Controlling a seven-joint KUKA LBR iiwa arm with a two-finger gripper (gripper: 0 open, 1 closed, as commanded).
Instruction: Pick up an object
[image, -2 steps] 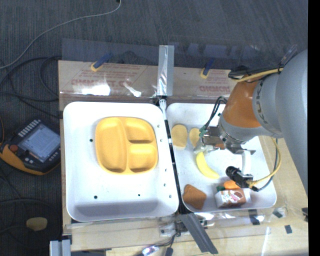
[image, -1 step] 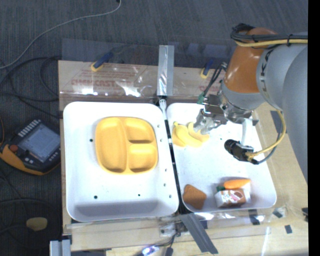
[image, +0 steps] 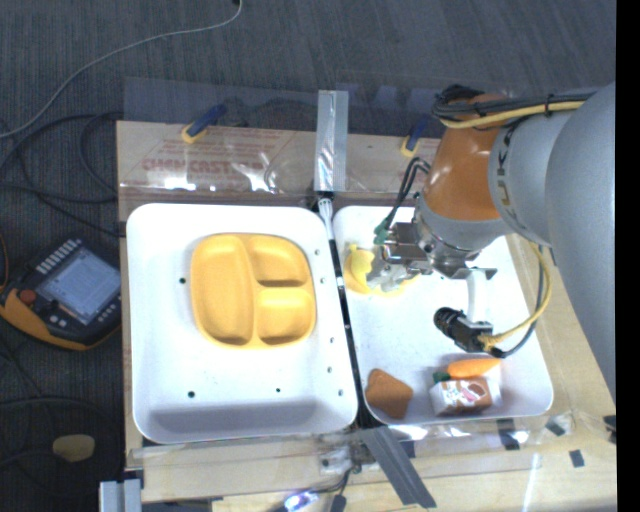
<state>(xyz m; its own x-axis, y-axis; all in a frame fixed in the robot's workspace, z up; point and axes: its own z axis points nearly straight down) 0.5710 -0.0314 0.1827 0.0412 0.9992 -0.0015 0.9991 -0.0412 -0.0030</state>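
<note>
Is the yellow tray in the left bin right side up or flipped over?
Right side up: the yellow tray shows its three sunken compartments facing the camera, lying flat in the left bin.

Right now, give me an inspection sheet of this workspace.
Surface: bench bearing left bin and right bin.
Job's things: yellow object under the pincer; brown lump, small carton and orange piece near the right bin's front edge.
Clutter: yellow divided tray in the left bin.
Grippers: pincer low over the yellow object; hold not confirmed.
Cables: black cable on the floor; yellow cable along the arm.
Surroundings: handheld pendant on the floor at left.
</note>
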